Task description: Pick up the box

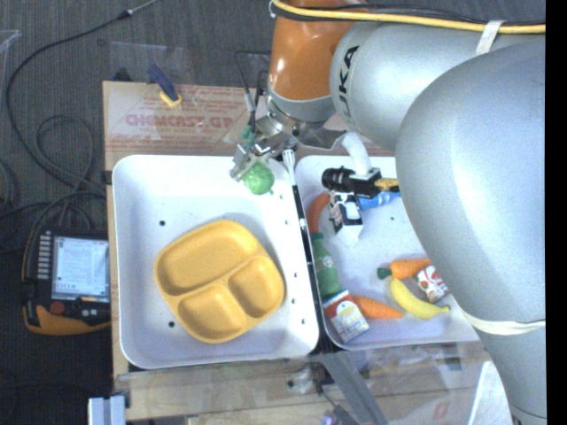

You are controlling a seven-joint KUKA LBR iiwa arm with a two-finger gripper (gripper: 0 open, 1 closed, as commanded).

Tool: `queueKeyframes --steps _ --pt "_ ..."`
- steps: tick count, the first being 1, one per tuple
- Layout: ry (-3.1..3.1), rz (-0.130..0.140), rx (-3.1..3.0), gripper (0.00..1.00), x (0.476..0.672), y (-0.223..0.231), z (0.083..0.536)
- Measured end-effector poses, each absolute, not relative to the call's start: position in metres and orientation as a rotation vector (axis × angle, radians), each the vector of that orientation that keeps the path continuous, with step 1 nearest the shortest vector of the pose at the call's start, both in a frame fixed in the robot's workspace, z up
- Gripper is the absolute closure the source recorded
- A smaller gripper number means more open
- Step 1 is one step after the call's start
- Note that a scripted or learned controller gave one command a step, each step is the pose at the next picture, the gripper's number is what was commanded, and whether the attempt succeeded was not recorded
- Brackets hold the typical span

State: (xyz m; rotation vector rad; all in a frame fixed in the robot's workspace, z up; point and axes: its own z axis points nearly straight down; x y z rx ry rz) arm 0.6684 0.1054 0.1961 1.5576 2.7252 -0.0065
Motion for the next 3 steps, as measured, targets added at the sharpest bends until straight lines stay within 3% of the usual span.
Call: queueKeyframes --steps 1,2,3 --pt "2.724 -0.007 1.558 1.0 0.669 0.105 0.205" --pt "2.858 -0.003 1.307 1.0 0.616 0.096 0.183" --pt "2.894 -0.002 1.217 1.0 0.638 0.057 0.202"
